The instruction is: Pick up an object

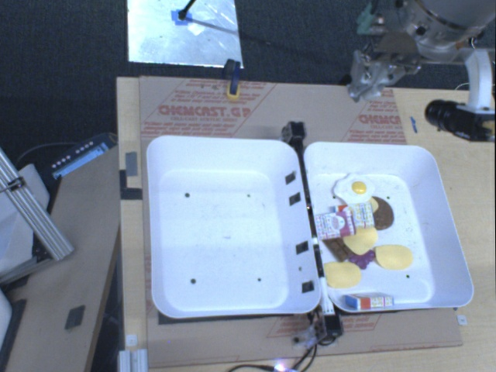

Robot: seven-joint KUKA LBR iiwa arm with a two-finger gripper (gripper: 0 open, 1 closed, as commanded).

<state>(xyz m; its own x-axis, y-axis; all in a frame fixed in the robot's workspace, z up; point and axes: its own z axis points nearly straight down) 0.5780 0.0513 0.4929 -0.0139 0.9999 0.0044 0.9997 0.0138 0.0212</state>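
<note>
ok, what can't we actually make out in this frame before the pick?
- Gripper: blurred and seen from above in the camera view, so the state of the jaws cannot be told.
- Arm: cut off by the top and right edges.
- Brown piece in the right bin: mostly hidden under the pink carton and yellow chips.
- Small box: print too small to read.

The brown cardboard sheet (pixel 325 107) under the two white bins carries red printed lettering, twice along its far edge: on the left it reads roughly "CHEMCAST G P", on the right the same sort of word is partly cut off and cannot be made out fully. The small pink-and-white carton (pixel 335 224) in the right bin bears print too small to read.
</note>
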